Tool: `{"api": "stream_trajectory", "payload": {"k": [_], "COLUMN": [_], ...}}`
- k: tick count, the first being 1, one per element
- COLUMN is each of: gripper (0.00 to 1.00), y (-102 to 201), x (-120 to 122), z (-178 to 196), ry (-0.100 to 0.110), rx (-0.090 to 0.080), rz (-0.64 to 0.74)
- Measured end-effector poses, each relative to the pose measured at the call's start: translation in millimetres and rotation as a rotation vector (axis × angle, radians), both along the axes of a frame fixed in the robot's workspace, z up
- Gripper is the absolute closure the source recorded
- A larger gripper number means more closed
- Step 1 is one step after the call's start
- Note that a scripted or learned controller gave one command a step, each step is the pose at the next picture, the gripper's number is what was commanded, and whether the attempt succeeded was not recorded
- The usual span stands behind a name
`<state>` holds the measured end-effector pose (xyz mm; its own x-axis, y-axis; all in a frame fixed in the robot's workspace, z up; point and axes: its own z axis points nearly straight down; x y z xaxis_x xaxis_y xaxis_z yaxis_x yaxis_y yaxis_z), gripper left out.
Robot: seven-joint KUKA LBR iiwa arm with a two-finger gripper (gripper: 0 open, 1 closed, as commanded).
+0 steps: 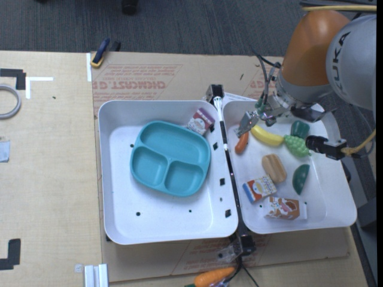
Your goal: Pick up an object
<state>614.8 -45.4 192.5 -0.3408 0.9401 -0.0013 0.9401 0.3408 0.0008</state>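
The right bin (335, 211) holds a yellow banana (267, 137), an orange carrot (241, 143), a bumpy green piece (296, 145), a dark green piece (300, 128), a brown bread roll (274, 167), a green leaf-shaped piece (300, 177) and two small cartons (259, 188) (283, 208). My gripper (255, 121) hangs over that bin's far left corner, just above the banana's left end and the carrot's top. It looks open, with nothing between its fingers. The left bin (114, 214) holds a teal divided plate (170, 160) and a small packet (200, 122).
The grey and orange arm (323, 46) covers the right bin's far edge. A black clip (215, 92) sits where the bins meet. Another carrot (215, 275) lies on the cardboard in front of the bins. A blue-yellow tool (100, 51) lies at the far left.
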Motion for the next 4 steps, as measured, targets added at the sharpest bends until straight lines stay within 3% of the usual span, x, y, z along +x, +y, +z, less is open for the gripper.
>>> {"api": "stream_trajectory", "payload": {"k": [3, 4], "gripper": [0.0, 0.0], "y": [0.0, -67.3], "x": [0.0, -17.3], "z": [0.0, -100.0], "ry": [0.0, 0.001], "rx": [0.0, 0.0], "rz": [0.0, 0.108]}}
